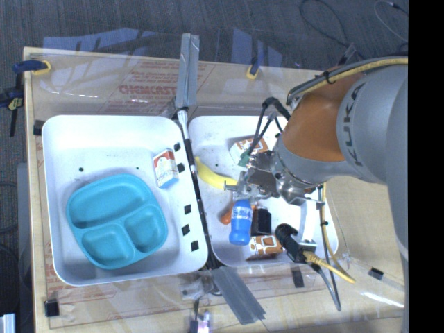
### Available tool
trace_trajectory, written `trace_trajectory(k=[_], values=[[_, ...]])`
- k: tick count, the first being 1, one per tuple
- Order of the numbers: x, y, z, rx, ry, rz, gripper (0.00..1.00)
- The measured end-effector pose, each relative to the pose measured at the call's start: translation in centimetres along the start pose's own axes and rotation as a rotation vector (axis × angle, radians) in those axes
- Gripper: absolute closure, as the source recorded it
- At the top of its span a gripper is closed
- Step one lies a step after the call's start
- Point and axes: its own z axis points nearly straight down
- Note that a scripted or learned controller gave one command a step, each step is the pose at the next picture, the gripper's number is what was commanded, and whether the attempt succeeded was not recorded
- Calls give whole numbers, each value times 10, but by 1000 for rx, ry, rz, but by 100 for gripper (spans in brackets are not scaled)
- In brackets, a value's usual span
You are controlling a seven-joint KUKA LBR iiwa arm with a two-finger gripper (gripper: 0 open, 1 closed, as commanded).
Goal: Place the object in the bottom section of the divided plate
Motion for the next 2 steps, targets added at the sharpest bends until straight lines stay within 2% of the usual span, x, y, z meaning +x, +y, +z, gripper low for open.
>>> trace_trajectory(k=[1, 2], values=[[57, 4, 28, -7, -4, -84, 100], [144, 14, 50, -8, -4, 160, 100]])
